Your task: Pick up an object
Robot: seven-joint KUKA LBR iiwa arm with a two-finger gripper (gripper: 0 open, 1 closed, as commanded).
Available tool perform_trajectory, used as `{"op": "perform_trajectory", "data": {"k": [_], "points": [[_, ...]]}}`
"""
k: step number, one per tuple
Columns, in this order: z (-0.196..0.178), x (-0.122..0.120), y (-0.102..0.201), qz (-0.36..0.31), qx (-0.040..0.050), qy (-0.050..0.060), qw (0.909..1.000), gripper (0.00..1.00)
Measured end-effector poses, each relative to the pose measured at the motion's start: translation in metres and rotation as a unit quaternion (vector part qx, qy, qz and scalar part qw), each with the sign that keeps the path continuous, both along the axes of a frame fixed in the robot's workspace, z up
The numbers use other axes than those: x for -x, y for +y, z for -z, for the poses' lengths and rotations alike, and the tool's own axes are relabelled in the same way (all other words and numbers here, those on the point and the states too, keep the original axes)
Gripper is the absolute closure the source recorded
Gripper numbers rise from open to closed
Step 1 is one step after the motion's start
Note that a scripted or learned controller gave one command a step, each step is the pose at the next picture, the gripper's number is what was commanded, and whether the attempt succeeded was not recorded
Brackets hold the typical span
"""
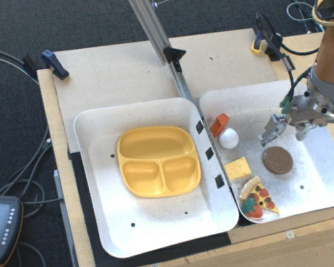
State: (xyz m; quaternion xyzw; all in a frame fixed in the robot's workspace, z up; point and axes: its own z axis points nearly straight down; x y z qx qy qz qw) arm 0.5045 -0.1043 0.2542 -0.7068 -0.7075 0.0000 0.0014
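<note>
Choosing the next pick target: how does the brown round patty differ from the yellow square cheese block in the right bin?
The brown round flat patty is a dark disc; the yellow square cheese block is pale and straight-edged. The patty looks wider than the cheese block. The patty lies mid-bin just below the tool; the cheese block sits at the bin's left wall, farther from the tool. Both lie flat in the right white bin.
</note>
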Motion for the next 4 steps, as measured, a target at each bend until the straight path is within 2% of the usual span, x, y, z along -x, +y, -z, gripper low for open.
{"op": "perform_trajectory", "data": {"k": [1, 2, 4], "points": [[0.0, 0.0, 0.0, 0.0, 0.0003, -0.001, 1.0, 0.0], [0.054, 0.01, -0.001, 0.001, -0.0003, 0.003, 1.0, 0.0], [0.141, 0.014, 0.0, 0.001, -0.0005, 0.003, 1.0, 0.0]]}}
